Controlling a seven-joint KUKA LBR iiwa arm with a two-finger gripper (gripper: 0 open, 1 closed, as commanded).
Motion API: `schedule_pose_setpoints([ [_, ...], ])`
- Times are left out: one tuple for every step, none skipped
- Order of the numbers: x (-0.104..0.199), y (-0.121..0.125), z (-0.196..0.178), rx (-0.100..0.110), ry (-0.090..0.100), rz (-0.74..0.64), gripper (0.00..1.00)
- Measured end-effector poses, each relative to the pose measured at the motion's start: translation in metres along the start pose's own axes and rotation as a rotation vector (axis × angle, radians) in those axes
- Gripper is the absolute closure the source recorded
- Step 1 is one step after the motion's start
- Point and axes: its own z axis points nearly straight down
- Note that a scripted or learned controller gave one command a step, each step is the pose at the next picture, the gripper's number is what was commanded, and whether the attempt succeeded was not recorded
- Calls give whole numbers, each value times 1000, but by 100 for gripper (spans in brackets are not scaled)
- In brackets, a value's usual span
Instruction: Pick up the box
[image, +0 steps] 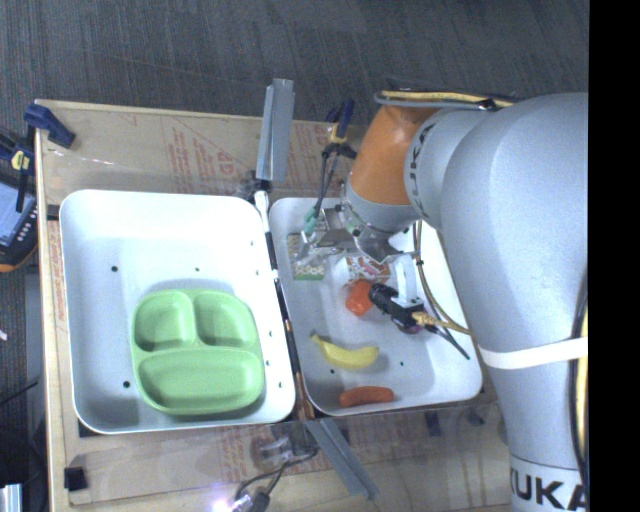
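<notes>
The box (312, 256) — a small printed carton — lies in the upper left part of the right bin (455, 375), close to the wall shared with the left bin (90, 240). The hand (335, 232) sits directly over it, low in the bin; whether it is clenched or released I cannot tell. Just right of the box lies an orange-red object (359, 298), below it a banana (348, 352) and a red sausage-shaped piece (366, 396). A green divided tray (197, 352) rests in the left bin on the desk (150, 150).
</notes>
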Motion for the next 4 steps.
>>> schedule_pose_setpoints([
  [0, 0, 0, 0, 0, -1, 0],
  [-4, 21, 30, -11, -8, -19, 0],
  [0, 21, 21, -15, -5, -22, 100],
  [9, 12, -86, 0, 7, -224, 100],
])
